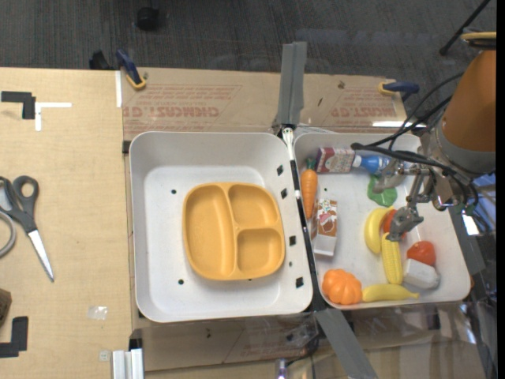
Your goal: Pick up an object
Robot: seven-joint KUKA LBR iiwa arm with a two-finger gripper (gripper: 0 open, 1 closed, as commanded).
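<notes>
Hard to say whether the gripper [404,221] is open or closed – too small and too much wire around it in the camera view. Hangs low in the right bin [454,287], just over the top end of the corn cob [391,259] and beside the yellow lemon-like piece [373,230]. Nothing visibly between its tips.

Most likely target – the corn cob, lying near the middle of the right bin, close under the tool. Probably a light, hollow plastic toy: stiff, not fragile, with a smooth skin that may slip. Long axis running almost straight up and down in the picture, one end toward the gripper, the other toward the banana [388,292] at the bin's near wall. Best taken across the narrow width, near the middle of its length, so as not to tip.

Crowded on both sides: lemon piece touching or nearly touching on the left, a red and white object [422,265] just beside on the right. Risk of pinching a neighbour too.

Elsewhere: carrot [308,186] along the bin's left wall, pointing up and down as well; orange divided plate [233,230] in the left bin [150,156].
</notes>
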